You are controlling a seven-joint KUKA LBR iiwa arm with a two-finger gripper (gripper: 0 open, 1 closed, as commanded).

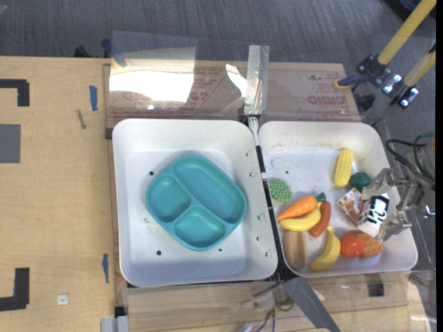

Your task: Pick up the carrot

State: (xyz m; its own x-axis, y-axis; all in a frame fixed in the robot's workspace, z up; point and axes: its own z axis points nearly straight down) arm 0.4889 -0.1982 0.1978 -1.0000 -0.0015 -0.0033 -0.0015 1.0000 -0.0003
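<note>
place: lab bench | cues: white bins, plywood top, yellow clamps, grey carpet

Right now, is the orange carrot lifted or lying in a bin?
Lying. The orange carrot rests in the right white bin, across a yellow banana.

The carrot lies in the right bin — the divided plate in the left bin.
</note>
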